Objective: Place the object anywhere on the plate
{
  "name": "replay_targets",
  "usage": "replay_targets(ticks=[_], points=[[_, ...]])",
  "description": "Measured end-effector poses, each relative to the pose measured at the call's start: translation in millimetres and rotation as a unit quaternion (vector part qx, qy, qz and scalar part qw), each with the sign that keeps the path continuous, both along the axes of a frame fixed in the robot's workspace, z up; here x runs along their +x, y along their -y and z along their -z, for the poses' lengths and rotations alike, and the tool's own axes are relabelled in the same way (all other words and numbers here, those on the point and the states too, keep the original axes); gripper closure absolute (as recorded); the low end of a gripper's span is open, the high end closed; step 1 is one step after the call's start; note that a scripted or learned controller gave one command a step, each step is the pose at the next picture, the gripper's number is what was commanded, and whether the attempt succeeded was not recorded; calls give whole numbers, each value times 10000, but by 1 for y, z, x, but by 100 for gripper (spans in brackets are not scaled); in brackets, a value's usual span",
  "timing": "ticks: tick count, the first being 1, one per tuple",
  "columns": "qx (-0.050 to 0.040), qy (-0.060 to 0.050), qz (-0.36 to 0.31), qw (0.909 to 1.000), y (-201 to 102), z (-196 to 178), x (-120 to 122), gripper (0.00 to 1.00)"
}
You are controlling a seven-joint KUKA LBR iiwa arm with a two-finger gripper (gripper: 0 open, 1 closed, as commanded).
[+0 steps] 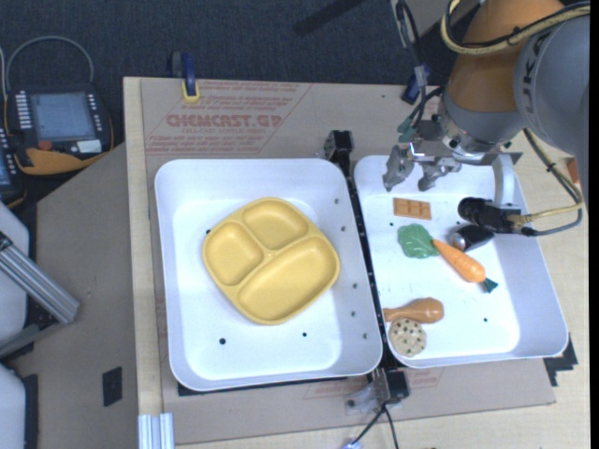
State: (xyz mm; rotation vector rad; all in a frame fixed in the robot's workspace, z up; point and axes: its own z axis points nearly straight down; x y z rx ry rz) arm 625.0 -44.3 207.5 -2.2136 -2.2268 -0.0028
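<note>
Hovering over the right bin [533, 335], the gripper [417, 171] spreads its fingers, holding nothing. Next, I judge: descend onto the cracker [412, 210], grasp, carry to the plate [271, 260].

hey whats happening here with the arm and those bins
A KUKA arm's gripper hovers at the back of the right bin, open and holding nothing. Below it lie a cracker, a green piece, a carrot, a drumstick and a cookie. The yellow plate in the left bin has nothing on it yet.
</note>
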Motion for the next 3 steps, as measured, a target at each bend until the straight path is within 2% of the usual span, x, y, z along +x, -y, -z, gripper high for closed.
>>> replay_targets(ticks=[1, 2, 3], points=[[-7, 20, 0, 10000, -48, -13, 13, 100], [-9, 15, -1, 10000, -109, -12, 25, 100], [-8, 9, 4, 10000, -157, -9, 22, 100]])
